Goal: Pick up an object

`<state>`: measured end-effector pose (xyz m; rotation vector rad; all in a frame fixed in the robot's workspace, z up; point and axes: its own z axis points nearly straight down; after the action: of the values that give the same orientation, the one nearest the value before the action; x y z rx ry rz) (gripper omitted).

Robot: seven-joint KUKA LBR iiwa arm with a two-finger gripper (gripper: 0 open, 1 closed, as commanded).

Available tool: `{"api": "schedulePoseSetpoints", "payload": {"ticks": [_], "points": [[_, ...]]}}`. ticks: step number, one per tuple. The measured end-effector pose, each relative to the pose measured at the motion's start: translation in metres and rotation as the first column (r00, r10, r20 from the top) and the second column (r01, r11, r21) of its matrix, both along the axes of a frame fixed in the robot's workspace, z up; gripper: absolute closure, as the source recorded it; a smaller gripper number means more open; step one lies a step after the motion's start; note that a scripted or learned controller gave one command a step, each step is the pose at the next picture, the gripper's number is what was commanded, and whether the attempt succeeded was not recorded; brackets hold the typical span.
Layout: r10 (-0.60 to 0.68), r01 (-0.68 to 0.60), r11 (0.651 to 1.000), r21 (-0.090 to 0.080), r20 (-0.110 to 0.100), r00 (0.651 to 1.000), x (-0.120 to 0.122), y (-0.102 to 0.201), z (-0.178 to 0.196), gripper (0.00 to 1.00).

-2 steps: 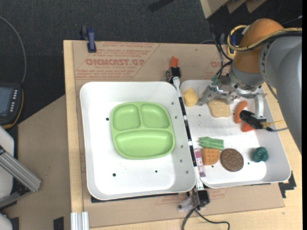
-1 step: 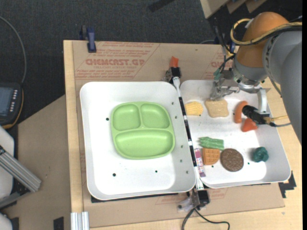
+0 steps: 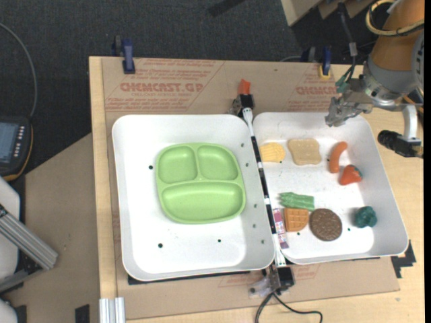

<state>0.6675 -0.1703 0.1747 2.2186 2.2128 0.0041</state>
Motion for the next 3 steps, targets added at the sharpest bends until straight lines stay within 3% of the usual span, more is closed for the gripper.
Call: {"api": "schedulePoseSetpoints", "payload": {"ticks": [1,2,3], "points": [[0.003,-0.003,1.000,0.003,-0.006,1.000,-0.001,0.003,-0.005,0.00],[-0.003,0.003,1.000,0.006,-0.012,1.000,-0.039,-0.041,-0.094,0.00],[0.002,-0.002,1.000,0.003,-0.001,1.000,-0.035,-0.039,-0.077,1.00]]}}
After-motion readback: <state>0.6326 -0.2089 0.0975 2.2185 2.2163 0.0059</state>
